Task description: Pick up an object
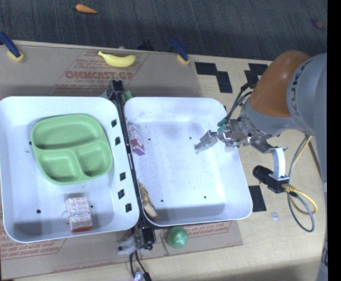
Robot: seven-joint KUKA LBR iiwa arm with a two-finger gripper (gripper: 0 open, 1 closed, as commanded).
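Camera view from above records 2 shallow white bins side by side on the tabletop (pixel 35 60), which is covered with printed cardboard. My arm (pixel 287 92), grey with an orange band, reaches in from the right, and my end effector (pixel 207 141) sits over the right bin (pixel 182 192), near its right wall, pointing toward the bin's middle. I cannot tell its state at this angle, and nothing can be made out in its grip. The floor of the right bin directly under it is bare white. Candidate objects in that bin lie along its left wall: a small red and white packet (pixel 136 140) in the upper part, and a tan item (pixel 147 205) at the lower left corner; both are well apart from my end effector. The left bin (pixel 12 174) holds a green compartment tray (pixel 72 148) with 3 sections and, below it, a small wrapped package (pixel 78 212) with red markings. Outside the bins, a yellow banana (pixel 117 58) rests on the cardboard above them, a green ball (pixel 178 237) lies just below the right bin, and an orange object (pixel 86 8) lies on the dark floor beyond.
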